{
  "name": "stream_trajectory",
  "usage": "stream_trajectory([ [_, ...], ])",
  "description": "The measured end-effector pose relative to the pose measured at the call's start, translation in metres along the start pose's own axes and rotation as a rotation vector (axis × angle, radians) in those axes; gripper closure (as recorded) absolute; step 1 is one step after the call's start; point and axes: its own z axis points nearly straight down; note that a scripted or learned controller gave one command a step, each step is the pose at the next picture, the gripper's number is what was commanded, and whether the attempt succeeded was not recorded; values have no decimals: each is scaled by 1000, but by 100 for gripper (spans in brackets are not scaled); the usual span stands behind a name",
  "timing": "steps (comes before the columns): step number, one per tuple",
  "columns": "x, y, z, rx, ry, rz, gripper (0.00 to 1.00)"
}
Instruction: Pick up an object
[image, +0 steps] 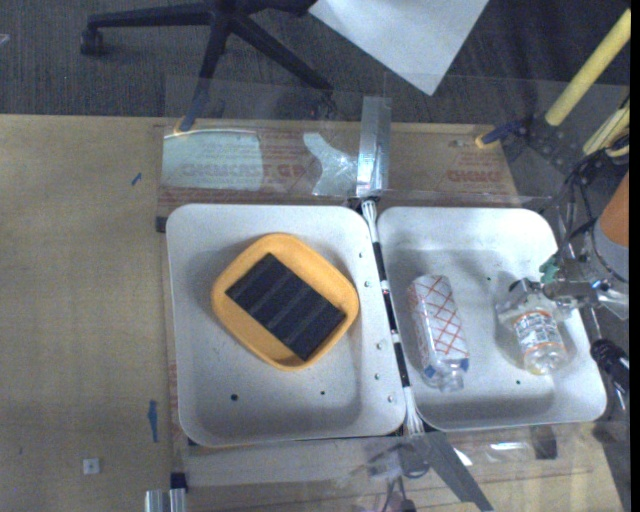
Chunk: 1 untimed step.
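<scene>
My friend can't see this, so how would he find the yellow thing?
Look at the left white bin of the two. The yellow thing lies alone in its middle: a rounded, square-ish pad with a dark ribbed panel on top. The right bin's things are clear plastic bottles, so nothing else is yellow and flat.

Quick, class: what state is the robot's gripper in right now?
Gripper: at the right bin's far right, just above the small clear bottle; open or closed cannot be told, and no hold is visible.
</scene>
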Motion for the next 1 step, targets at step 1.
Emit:
stream_trajectory([
  [1, -20, 17, 82, -4, -2, 122, 0],
])
